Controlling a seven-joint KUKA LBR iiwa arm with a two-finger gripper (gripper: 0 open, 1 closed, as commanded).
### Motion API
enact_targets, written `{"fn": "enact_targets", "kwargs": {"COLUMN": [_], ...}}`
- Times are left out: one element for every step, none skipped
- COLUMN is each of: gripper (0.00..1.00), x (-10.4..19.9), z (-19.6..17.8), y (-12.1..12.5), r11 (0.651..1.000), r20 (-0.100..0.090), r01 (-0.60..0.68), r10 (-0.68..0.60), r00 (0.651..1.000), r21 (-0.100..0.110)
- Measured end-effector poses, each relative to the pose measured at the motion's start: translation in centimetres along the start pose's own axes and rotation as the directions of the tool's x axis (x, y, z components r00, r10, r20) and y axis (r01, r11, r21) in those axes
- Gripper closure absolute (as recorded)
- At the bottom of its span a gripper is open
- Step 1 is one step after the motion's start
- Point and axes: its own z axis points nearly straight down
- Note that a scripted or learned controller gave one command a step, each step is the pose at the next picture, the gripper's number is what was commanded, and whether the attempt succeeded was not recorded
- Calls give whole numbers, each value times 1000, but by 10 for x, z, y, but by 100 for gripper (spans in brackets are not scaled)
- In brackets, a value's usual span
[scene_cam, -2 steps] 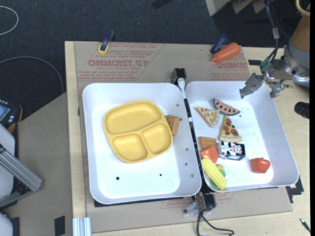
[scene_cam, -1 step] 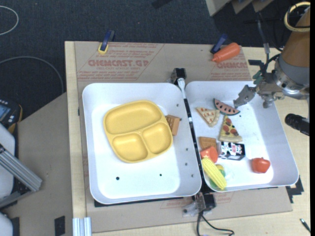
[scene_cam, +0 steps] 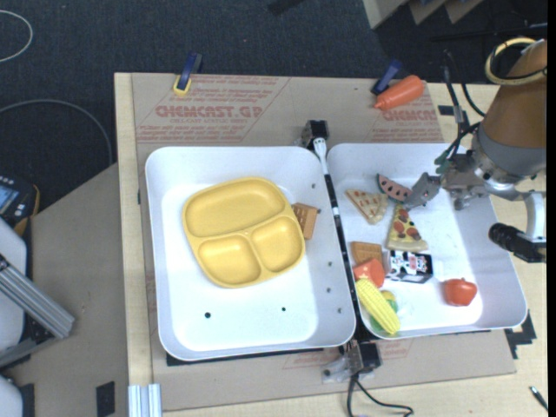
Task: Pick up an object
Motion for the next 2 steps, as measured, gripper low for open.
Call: {"fn": "enact_targets", "kwargs": {"gripper": [0,0], "x": [5,6], "z": [44,83], "y": [1,1], "r11": [1000,1000], "r20": [0,0], "r01": [2,2], "r10": [-2,-2], "r00": [1000,1000], "r21": [-1,-2]}}
